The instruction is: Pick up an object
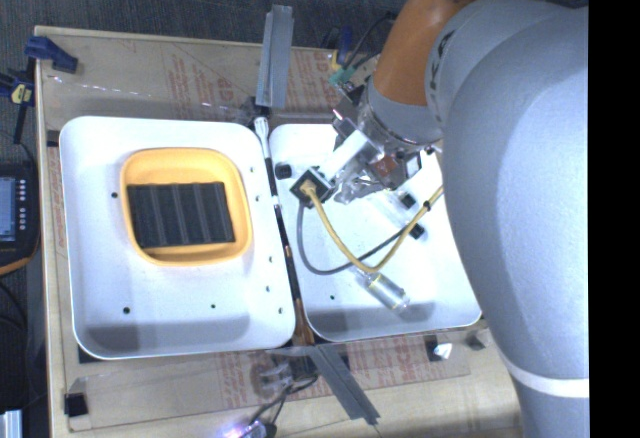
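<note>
Bench, two white bins | left bin (100, 321) — yellow tray (185, 204) | right bin (440, 311) — cable (340, 246), its loop below-left of gripper (345, 184) | jaw state — cannot tell | tray well apart, leftward.

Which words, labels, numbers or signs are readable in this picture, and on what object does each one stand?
None can be read.
Bench: faint red printing along its board surface, too blurred to read.
Device screen at the left edge: lit, but its content is too small to read.
Yellow tray, the two white bins and the arm: no lettering visible.
</note>
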Tool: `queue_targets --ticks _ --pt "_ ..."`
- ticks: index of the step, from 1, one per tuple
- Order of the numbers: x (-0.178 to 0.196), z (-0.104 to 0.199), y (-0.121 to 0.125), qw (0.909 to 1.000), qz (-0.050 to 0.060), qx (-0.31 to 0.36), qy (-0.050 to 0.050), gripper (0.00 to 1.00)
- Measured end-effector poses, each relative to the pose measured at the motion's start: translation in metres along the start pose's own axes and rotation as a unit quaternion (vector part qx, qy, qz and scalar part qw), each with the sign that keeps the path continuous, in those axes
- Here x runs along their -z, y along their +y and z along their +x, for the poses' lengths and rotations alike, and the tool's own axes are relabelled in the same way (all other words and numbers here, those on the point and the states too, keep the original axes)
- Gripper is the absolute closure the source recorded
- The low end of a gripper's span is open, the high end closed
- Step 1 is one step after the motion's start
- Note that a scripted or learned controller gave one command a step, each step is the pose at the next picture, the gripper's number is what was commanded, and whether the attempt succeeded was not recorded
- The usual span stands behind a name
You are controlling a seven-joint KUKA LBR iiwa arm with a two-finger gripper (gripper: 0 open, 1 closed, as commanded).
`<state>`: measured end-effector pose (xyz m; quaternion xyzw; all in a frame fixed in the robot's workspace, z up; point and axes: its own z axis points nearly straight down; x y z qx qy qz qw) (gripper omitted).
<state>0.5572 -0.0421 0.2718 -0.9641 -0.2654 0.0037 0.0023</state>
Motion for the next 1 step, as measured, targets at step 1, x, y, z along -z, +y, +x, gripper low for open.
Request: queue_targets --ticks 1 --pt "0.116 -0.0526 0.0469 0.9867 -0.002 -0.162 0.004 1.0"
